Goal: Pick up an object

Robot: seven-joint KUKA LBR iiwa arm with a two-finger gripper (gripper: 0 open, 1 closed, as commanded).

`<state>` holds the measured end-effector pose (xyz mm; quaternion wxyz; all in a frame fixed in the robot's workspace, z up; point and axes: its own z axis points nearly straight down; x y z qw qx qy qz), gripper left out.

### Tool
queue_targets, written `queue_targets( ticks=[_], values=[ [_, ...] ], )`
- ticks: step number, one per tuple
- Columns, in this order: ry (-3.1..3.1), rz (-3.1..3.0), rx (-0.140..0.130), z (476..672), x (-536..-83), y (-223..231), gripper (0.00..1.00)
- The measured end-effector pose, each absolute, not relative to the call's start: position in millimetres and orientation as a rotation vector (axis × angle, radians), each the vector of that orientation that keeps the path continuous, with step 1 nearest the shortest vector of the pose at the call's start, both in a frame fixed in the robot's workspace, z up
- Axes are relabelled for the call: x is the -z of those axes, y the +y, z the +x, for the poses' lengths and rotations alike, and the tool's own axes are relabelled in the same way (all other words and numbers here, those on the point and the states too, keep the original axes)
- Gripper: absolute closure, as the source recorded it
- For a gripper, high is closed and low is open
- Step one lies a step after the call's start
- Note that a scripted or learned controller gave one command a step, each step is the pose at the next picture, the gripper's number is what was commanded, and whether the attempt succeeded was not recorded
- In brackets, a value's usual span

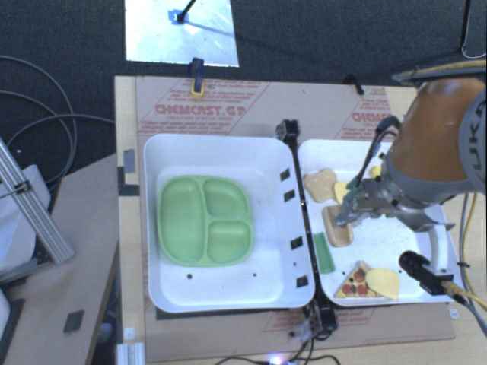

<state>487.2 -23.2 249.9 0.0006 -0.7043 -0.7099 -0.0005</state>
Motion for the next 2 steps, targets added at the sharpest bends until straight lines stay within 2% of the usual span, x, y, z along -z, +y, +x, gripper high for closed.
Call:
queue_targets(
  ticks=[1, 2],
  values=[
    [-2.226, -2.212, -0.003, 486.4, -180.7, 0.4, 1.0],
    [-2.235, -2.217, 0.01, 559.9, -213.2, 22.7, 1.0]
  ],
)
